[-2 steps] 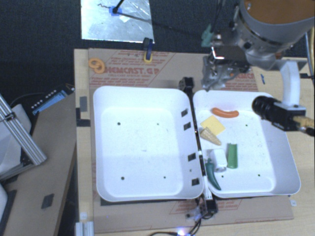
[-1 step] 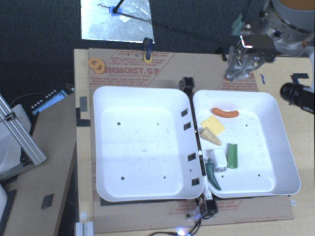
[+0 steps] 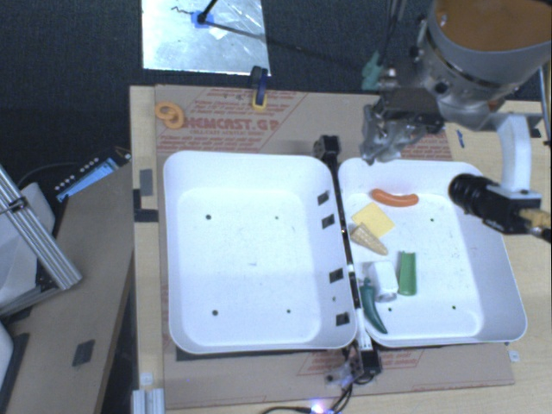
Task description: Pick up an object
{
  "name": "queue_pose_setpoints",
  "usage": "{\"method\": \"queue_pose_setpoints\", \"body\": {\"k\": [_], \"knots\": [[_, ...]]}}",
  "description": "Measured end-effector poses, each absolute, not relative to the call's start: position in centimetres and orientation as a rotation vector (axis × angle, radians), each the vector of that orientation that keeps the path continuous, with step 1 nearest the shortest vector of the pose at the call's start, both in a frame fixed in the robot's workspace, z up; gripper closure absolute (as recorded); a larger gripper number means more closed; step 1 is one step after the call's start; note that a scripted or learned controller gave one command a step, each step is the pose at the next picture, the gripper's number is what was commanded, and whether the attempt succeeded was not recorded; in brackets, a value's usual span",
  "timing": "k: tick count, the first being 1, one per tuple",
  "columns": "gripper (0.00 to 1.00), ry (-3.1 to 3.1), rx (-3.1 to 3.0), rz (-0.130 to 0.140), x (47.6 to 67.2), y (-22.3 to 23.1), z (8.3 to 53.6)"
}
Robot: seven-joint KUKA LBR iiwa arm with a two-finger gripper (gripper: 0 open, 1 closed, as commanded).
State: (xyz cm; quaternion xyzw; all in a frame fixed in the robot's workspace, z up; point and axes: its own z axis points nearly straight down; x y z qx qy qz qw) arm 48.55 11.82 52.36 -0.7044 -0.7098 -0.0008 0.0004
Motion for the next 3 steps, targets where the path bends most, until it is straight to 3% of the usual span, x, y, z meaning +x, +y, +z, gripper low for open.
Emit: {"method": "queue_pose_setpoints", "body": {"k": [1,2,3], "knots": [[1.00,-2.227,-2.218,-0.005,48.7,11.8,53.5],[1.00,-2.213,-2.237,-0.001,54.0,-0.2,53.5],[1.00,-2.233,-2.210,-0.005,48.8,6.3,53.6]]}}
